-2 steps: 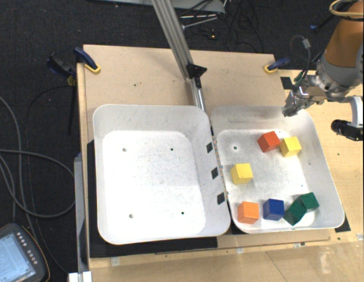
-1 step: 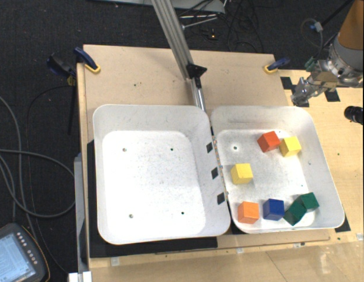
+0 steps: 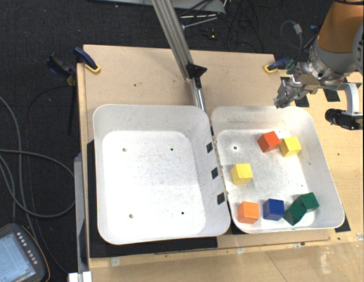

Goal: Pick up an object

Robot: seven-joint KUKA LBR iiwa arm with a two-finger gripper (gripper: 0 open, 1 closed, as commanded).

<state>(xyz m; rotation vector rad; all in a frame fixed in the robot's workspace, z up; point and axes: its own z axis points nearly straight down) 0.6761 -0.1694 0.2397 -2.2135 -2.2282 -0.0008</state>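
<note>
Resting flat, small red-orange cube

Blocks in rt bin

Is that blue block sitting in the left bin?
No, the blue block sits in the right bin, between an orange block and a green block.

Matt speckled white plastic bins, raw wooden bench
</note>
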